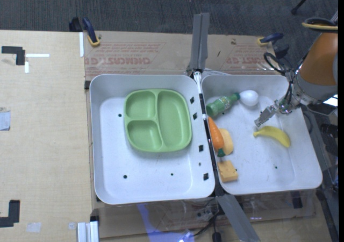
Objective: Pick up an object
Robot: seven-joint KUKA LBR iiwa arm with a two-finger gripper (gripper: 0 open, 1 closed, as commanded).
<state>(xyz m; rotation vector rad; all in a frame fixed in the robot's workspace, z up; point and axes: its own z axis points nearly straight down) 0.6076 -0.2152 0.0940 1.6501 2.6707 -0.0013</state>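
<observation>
In the right bin (301,176) lie a yellow banana (274,136), a white egg-shaped object (249,97), a green bottle (222,104) on its side, an orange carrot (215,133), a round yellow-orange piece (226,142) and a tan block (228,171). My gripper (262,120) hangs low over the right bin, just above and left of the banana's upper end and right of the egg-shaped object. Nothing shows in its grasp. The arm's orange band (322,63) is at the right edge.
The left bin (107,171) holds a green divided plate (158,120). A raised divider (203,122) runs between the bins. Cardboard (145,55) lies behind them and a wooden bench top (43,128) spreads to the left. Blue clamps (90,31) grip the back edge.
</observation>
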